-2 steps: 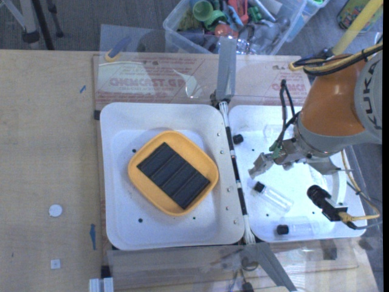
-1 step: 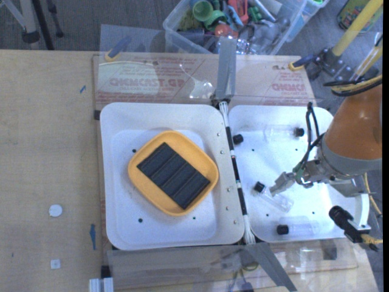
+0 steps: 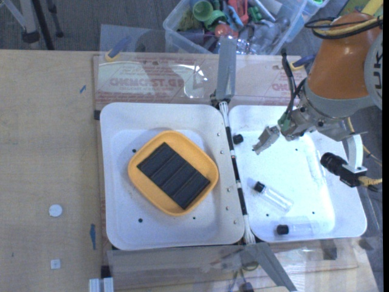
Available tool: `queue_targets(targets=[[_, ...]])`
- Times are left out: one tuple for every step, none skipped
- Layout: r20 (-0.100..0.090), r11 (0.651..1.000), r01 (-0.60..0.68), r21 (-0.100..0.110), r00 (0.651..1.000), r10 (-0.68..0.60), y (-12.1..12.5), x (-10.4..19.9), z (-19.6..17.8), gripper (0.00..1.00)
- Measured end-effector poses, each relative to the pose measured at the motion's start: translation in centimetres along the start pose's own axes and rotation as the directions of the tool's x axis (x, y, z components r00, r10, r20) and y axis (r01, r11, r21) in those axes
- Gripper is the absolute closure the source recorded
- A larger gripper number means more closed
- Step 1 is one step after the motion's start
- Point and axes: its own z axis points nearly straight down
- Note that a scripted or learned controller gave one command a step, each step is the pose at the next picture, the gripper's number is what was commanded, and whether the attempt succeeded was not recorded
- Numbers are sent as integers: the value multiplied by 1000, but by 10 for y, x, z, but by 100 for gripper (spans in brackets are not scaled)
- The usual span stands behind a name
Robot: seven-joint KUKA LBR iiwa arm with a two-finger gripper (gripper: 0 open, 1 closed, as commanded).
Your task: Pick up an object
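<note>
A yellow dish with black slats point(image 3: 173, 172) lies tilted in the left bin point(image 3: 115, 224). In the right bin point(image 3: 349, 221) a clear vial with a black cap point(image 3: 271, 194) lies near the middle. A second clear vial point(image 3: 295, 229) rests by the front wall, and a small black piece point(image 3: 237, 139) sits near the divider. My gripper point(image 3: 266, 141) hangs over the back left part of the right bin, above and apart from the vials. Nothing shows in its grasp.
The arm's orange band point(image 3: 340, 56) and grey wrist point(image 3: 322, 117) reach over the right bin's back right part. A black cylinder point(image 3: 339, 168) sticks out beside the arm. A clear tub of colourful toys point(image 3: 243, 11) stands behind the bins. Bare wooden bench point(image 3: 45, 157) lies at the left.
</note>
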Motion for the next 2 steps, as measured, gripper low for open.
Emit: queue_targets(targets=[[-2, 990, 144, 3, 990, -144, -74, 17, 25, 0], [-4, 959, 283, 3, 959, -283, -43, 32, 54, 0]])
